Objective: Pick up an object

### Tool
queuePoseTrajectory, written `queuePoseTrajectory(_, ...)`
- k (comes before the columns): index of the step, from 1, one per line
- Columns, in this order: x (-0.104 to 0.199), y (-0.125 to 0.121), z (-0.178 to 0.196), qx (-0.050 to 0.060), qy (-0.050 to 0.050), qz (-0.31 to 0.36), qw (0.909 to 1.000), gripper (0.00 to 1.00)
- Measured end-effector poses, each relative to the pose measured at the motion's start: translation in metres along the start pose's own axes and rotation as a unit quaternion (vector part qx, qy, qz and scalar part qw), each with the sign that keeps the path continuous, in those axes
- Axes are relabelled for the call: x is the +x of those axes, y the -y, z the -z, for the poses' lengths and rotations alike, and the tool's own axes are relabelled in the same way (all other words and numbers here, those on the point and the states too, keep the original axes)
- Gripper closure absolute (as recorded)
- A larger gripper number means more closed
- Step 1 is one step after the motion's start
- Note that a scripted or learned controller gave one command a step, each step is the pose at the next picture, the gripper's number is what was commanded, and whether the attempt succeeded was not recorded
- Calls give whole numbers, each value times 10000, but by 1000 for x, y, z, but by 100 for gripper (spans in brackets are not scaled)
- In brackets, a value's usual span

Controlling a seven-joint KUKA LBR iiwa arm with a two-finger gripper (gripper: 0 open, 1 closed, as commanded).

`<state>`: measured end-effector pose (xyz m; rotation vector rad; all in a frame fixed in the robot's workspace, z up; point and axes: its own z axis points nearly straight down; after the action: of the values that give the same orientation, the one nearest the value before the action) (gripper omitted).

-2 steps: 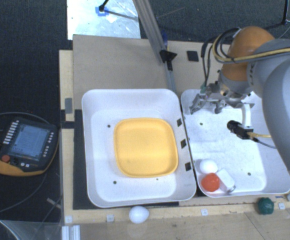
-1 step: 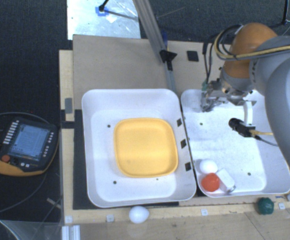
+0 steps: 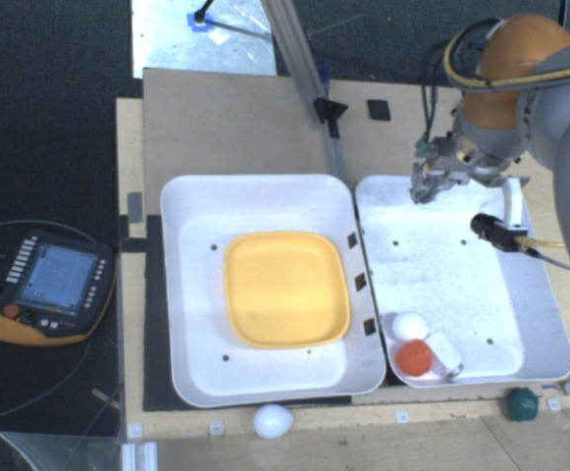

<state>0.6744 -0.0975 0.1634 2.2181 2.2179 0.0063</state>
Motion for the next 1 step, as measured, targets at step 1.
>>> queuePoseTrajectory(1,-7,2,60,1,1,0,10000,100)
